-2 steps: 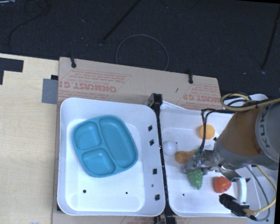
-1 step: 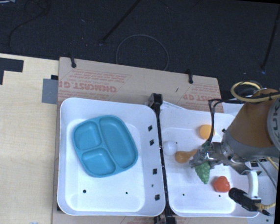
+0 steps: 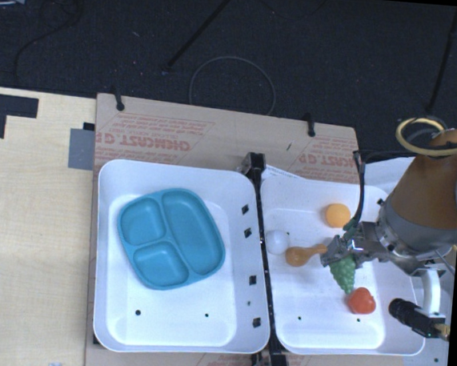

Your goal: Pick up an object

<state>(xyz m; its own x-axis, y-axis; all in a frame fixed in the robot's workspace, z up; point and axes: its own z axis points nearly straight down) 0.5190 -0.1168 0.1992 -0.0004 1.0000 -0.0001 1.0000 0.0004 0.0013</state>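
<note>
In the right bin point(image 3: 310, 339) lie an orange ball point(image 3: 338, 215), a small white ball point(image 3: 276, 241), an orange-brown spoon-shaped piece point(image 3: 302, 254), a green bumpy object point(image 3: 344, 272) and a red object point(image 3: 362, 300). My gripper point(image 3: 342, 252) is low in this bin, right at the top end of the green object and at the right tip of the spoon-shaped piece. The arm's grey and orange body point(image 3: 424, 201) comes in from the right and hides the bin's right side.
The left bin point(image 3: 112, 304) holds a blue divided plate point(image 3: 172, 238). A black divider point(image 3: 258, 253) runs between the two bins. A black cable point(image 3: 361, 191) hangs along the arm over the right bin.
</note>
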